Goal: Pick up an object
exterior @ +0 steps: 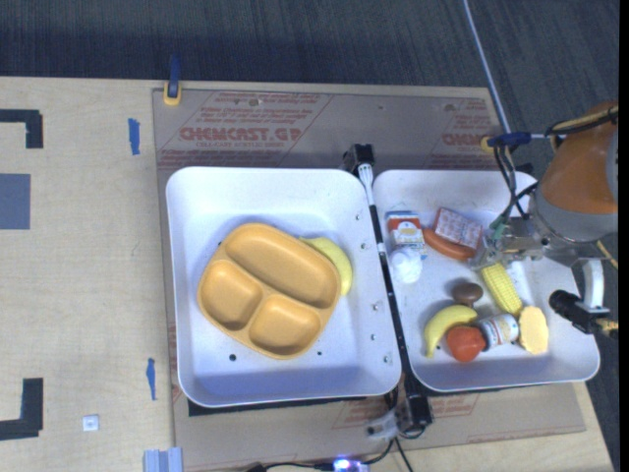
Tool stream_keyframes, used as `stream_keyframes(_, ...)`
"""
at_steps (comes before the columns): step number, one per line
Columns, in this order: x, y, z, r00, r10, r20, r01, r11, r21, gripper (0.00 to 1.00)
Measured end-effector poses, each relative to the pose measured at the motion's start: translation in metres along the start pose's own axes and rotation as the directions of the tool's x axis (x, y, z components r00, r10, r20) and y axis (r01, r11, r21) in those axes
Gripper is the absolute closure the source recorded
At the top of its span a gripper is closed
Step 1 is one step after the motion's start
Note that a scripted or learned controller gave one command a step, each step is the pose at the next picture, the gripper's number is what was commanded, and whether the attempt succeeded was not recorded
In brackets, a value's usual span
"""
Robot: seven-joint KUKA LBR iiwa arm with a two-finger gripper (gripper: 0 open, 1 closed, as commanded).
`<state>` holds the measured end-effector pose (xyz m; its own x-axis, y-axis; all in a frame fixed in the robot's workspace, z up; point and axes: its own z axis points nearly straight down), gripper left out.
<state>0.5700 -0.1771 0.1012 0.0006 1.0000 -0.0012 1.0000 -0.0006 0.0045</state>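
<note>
The arm is reaching into the right bin [580,367] from three o'clock, its jaws' state hidden, hovering beside the corn [500,286] at the bin's centre, so the next move calls for descending squarely onto it.

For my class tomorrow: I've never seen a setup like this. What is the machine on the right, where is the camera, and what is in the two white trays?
One camera looks down at a slant. The robot arm, grey with an orange band, reaches in from the right; its end effector hovers over the right bin, and whether it holds anything cannot be told. That bin contains toy food: a banana, a tomato, corn, a sausage. The left bin holds a yellow divided tray.
</note>
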Motion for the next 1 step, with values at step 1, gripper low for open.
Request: stream_keyframes(1, 0.0726, -0.0473, -0.0929, 1.0, -0.003, -0.002, 0.003, 1.0, 0.003, 1.0)
